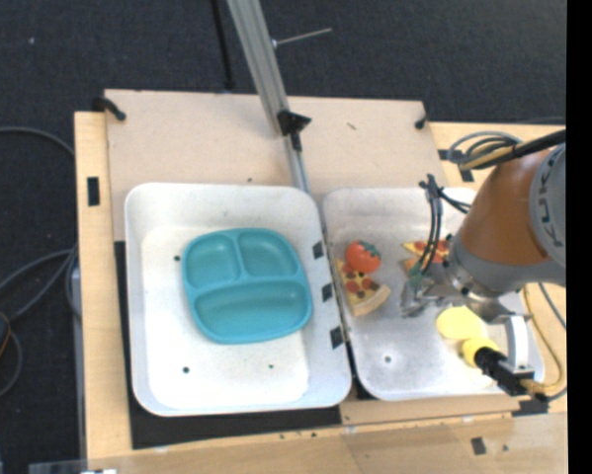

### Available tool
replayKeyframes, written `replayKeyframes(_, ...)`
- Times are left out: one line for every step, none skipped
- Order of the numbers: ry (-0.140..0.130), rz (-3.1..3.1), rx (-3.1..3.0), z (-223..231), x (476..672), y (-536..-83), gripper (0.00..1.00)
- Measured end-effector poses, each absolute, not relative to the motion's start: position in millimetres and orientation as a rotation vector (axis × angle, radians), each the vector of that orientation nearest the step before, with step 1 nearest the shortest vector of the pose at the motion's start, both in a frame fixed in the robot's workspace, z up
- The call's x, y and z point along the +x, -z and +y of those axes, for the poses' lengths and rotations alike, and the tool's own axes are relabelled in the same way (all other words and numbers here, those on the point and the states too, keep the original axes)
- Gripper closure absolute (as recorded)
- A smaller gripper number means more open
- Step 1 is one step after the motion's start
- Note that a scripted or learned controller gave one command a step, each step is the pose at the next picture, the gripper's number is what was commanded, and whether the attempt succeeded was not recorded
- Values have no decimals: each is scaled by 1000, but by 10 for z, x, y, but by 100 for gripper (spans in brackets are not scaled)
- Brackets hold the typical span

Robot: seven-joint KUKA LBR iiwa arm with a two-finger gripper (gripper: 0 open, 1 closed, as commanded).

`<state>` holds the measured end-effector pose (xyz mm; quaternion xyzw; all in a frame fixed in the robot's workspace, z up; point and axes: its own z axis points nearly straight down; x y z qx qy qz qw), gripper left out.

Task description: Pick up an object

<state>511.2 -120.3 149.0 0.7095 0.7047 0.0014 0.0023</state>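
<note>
The worktop (256,141) was a pale, light-brown board with small black brackets at its corners. It stood on a dark, speckled carpet floor (98,28). A grey aluminium profile post (261,52) rose at a slant from the rear centre of the worktop. Black cables (19,265) lay looped on the floor at the left. Lighting was even and diffuse, with soft shadows.

A teal divided plate (246,285) lies in the white left bin (157,215). The white right bin (394,363) holds a red-and-green strawberry (363,257), a tan pizza slice (364,292) with red spots, and a yellow piece (459,322). The arm (508,220) shows orange above grey.
</note>
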Motion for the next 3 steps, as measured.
replayKeyframes(-5, 2220, 2214, -1206, 5170, -1929, 100)
replayKeyframes(-7, 2220, 2212, -1220, 5192, -2470, 100)
replayKeyframes(-4, 2228, 2211, -758, 5253, -2461, 100)
